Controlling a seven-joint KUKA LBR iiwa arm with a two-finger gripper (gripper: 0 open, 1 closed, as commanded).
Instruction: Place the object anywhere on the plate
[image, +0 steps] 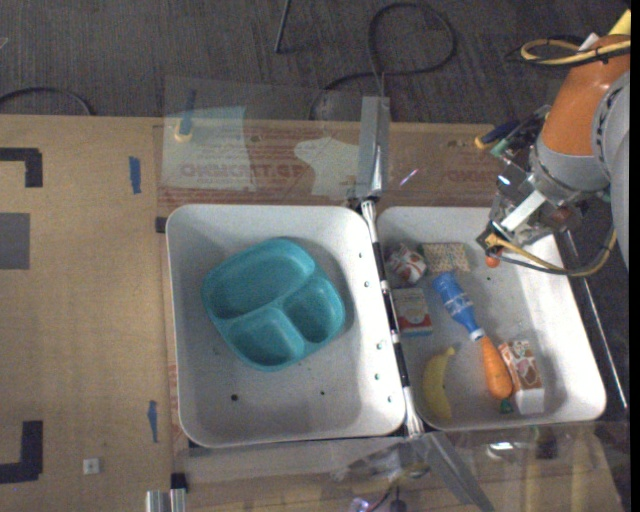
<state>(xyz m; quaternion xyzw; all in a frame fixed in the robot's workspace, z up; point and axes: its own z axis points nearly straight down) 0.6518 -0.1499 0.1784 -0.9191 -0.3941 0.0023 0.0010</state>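
In the camera view, the gripper hangs over the upper edge of the right bin, at the end of the grey arm with its orange band reaching in from the right. It is too small and dark against the bin wall to tell how far it is open, and nothing can be seen in its hold. The plate, a teal dish with 3 compartments, lies in the left bin, tilted so that its corners point along the bin's diagonals. The task does not name its object, but the candidates all lie in the right bin, below and to the left of the gripper: a red and white ball, a tan cracker-like square, a small red and white carton, a blue bottle, a banana, a carrot and a small printed box. The blue bottle lies nearest, its long axis running from upper left to lower right. The relation that matters is that the plate lies well to the left of the gripper, across the divider between the 2 bins, so any carry probably has to clear both walls.
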